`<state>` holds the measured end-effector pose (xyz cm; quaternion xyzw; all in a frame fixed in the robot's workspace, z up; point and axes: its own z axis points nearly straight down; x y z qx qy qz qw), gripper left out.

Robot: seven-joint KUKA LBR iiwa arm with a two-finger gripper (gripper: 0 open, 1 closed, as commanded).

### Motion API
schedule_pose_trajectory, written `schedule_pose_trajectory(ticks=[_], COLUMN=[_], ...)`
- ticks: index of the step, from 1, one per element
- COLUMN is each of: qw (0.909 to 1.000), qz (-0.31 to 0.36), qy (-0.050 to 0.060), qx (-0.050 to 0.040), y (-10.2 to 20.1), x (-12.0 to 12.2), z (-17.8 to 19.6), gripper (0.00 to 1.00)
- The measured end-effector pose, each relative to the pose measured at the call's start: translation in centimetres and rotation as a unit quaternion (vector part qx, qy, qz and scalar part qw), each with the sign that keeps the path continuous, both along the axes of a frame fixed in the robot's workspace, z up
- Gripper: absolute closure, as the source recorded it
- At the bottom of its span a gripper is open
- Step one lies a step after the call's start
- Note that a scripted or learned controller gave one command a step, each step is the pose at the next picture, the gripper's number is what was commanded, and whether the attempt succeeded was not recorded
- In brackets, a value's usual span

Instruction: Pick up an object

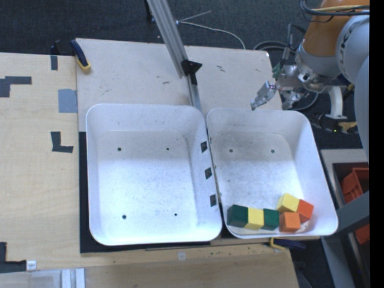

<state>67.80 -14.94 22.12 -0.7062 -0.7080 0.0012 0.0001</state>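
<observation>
Both bins, left and right, look like matt white plastic, speckled with dark scuffs. The blocks at about 5 o'clock have a smooth painted look, maybe wood. The bench top is pale wood-grain board with grey tape patches. The slanted rail at 12 o'clock looks like brushed metal. The gripper shines like metal.

We see dark carpet floor along top, thin cable trailing across it. Pale bench top scuffed, with black marks. Light wood board at left, carrying grey tape patches and dark tape pieces. Yellow-and-blue clamp on bench corner. Slanted metal rail crossing from top toward middle. Orange crate at right edge. Light even, soft shadows.
</observation>
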Motion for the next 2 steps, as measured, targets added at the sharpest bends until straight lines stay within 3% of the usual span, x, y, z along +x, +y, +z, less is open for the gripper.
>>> schedule_pose_trajectory(ticks=[1, 2], qw=[1.0, 1.0], qz=[-0.003, 0.001], qy=[0.0, -0.003], qx=[-0.0008, 0.0005], y=[-5.9, -2.1], x=[-3.2, -4.4], z=[0.7, 6.3], gripper=[0.0, 0.0])
